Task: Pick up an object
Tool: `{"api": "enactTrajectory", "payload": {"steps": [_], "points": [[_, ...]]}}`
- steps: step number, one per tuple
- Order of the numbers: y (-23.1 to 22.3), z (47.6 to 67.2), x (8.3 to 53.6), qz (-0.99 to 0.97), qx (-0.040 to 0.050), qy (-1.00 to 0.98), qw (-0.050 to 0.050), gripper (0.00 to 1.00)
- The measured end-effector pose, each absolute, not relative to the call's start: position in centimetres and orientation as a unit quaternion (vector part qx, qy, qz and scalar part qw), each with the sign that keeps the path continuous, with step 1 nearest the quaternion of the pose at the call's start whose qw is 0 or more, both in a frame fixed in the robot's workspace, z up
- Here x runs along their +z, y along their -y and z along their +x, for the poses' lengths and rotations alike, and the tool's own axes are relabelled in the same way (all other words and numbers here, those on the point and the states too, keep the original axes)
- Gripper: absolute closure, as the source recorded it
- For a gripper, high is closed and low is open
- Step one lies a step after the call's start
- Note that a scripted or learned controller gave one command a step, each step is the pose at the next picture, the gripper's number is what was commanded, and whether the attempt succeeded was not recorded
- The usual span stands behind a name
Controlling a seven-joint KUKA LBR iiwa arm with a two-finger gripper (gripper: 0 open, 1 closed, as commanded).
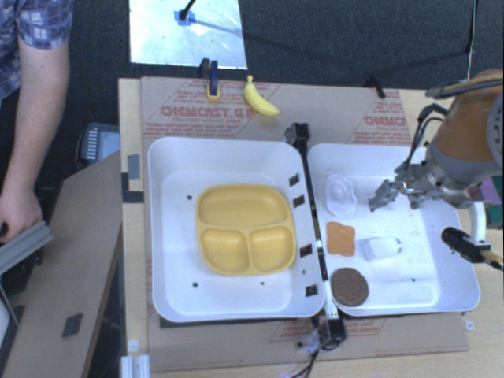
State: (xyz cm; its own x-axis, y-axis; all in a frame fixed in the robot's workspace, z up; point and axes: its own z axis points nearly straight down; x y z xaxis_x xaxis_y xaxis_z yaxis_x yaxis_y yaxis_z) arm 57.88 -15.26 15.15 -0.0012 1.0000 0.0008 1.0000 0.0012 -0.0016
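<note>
The right bin (453,290) holds a clear plastic cup (340,195), a flat orange-tan piece (340,239), a small white block (382,248) and a round brown disc (350,287). My gripper (398,195) hangs over the middle of this bin, just right of the clear cup and above the white block. Its fingers (381,197) are spread open with nothing between them. In the left bin (169,290) lies a yellow divided plate (242,228).
A yellow banana (260,99) and a yellow-and-black clamp (212,81) lie on the cardboard behind the bins. A black divider strip (307,211) runs between the bins. A person's arm (35,109) hangs at the far left beside the bench.
</note>
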Motion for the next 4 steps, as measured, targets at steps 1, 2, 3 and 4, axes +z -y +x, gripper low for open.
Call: {"api": "enactTrajectory", "payload": {"steps": [1, 2, 3, 4], "points": [[15.2, 57.6, 11.0, -0.707, 0.0005, 0.708, 0.001, 0.0], [15.3, 57.8, 12.3, -0.707, -0.0008, 0.708, -0.001, 1.0], [15.5, 57.0, 18.0, -0.707, -0.0013, 0.707, -0.002, 1.0], [15.6, 57.1, 22.5, -0.706, -0.0016, 0.708, -0.003, 1.0]]}}
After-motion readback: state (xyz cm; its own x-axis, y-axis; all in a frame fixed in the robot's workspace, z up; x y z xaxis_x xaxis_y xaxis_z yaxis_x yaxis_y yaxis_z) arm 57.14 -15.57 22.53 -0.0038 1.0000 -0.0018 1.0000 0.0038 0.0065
